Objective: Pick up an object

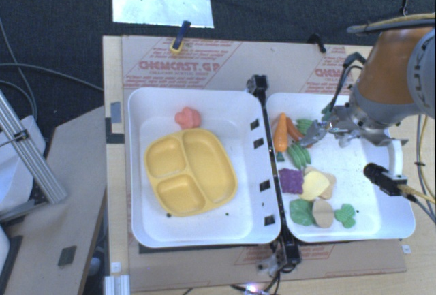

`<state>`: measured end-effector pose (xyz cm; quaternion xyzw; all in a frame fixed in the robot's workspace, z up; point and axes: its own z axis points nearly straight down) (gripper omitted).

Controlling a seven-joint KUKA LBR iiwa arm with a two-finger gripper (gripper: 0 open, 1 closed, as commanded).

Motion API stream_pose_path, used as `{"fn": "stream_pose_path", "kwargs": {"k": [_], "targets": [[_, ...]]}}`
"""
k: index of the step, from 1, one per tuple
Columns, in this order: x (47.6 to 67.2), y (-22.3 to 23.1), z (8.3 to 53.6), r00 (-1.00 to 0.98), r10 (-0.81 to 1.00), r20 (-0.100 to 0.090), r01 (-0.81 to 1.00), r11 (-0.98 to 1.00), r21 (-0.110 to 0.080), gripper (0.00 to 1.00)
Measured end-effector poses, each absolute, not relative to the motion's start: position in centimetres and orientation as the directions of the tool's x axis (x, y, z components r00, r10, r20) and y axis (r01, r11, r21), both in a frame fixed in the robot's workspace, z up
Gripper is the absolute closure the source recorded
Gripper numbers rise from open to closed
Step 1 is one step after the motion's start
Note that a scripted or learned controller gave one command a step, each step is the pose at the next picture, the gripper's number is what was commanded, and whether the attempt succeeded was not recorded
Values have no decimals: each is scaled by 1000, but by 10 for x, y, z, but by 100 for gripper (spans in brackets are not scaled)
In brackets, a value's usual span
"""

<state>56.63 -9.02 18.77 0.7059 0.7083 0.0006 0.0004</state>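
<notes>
Toy food lies heaped in the right bin (pixel 402 222): a carrot (pixel 280 133), green pods (pixel 298 154), purple grapes (pixel 291 180), a yellow piece (pixel 315 185) and a small green piece (pixel 346 214). All look like light, stiff, rather slick plastic; the carrot's narrow middle seems the best place to pinch. Just above the pods hangs the gripper (pixel 317 133), but whether it is parted or closed I cannot tell, since the wrist and shadow blur it. A yellow tray (pixel 189 171) and a pink piece (pixel 187 117) sit in the left bin (pixel 146 219).

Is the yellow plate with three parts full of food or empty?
Empty. The yellow plate in the left bin shows three bare compartments; the pink toy lies outside it, just behind its rim.
</notes>
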Motion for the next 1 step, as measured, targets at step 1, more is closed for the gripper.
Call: {"fn": "stream_pose_path", "kwargs": {"k": [1], "targets": [[501, -60, 184, -1, 1000, 2, 1000, 1, -4, 0]]}}
